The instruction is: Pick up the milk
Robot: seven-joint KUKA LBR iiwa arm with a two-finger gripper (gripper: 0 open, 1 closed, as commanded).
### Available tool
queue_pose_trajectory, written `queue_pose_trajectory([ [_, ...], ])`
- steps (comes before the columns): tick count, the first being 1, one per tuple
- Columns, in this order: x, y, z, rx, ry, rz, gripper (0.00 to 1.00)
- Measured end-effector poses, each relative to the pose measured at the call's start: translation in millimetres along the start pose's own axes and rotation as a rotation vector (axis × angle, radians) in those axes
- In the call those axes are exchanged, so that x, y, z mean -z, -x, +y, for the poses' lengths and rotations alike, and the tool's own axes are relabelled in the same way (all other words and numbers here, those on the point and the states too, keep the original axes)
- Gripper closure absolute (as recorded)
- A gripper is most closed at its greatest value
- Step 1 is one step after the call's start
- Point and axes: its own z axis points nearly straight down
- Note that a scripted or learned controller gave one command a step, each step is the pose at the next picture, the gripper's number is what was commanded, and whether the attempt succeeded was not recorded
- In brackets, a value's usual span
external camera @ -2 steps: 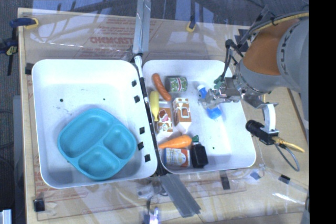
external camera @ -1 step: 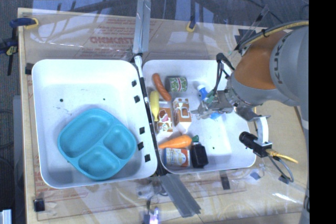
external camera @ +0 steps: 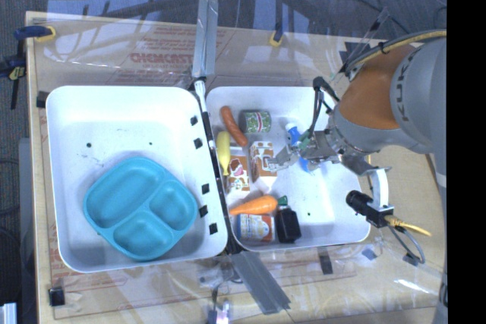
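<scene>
Over dark carpet, two white bins (external camera: 68,163) (clear sheeting beneath).

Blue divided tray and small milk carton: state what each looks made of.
The blue divided tray in the left white bin looks like moulded plastic: one uniform colour, rounded compartment ridges, a soft sheen. The small milk carton in the right white bin looks like printed card with flat faces, though it could be a plastic toy.

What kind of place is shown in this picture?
Probably a robotics lab test bench: a robot arm reaches over two white bins, one with toy groceries, on a wooden bench with loose cables.
</scene>
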Motion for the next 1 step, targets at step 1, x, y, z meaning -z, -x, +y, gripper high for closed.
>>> queue_pose_trajectory([
  [1, -61.5, -57.6, 31.9, 0.182, 0.016, -0.011, 0.00],
])
